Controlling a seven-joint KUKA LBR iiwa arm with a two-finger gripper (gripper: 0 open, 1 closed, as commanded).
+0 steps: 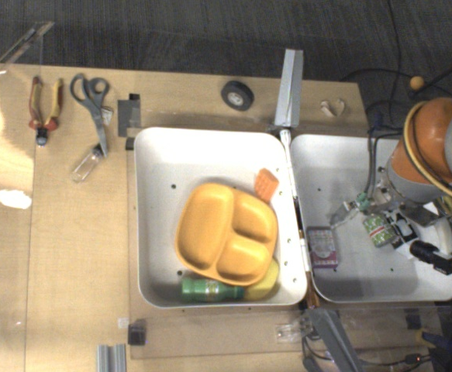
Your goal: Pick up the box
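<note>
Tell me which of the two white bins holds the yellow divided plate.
The left bin: the yellow divided plate lies there. The right bin has the tool over it.

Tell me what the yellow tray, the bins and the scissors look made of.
Yellow tray: looks like moulded plastic, smooth with a soft sheen and rounded compartments. Bins: white, glossy, probably plastic or enamelled metal; hard to tell. Scissors: shiny metal blades, dark handles that are likely plastic.

Robotics lab or workshop, wooden bench (70,239) over dark carpet, scissors (94,103) and red-handled pliers (43,108) at upper left, tape roll (237,95) — loose cables (381,76) at right, two white bins (156,231) side by side.
</note>
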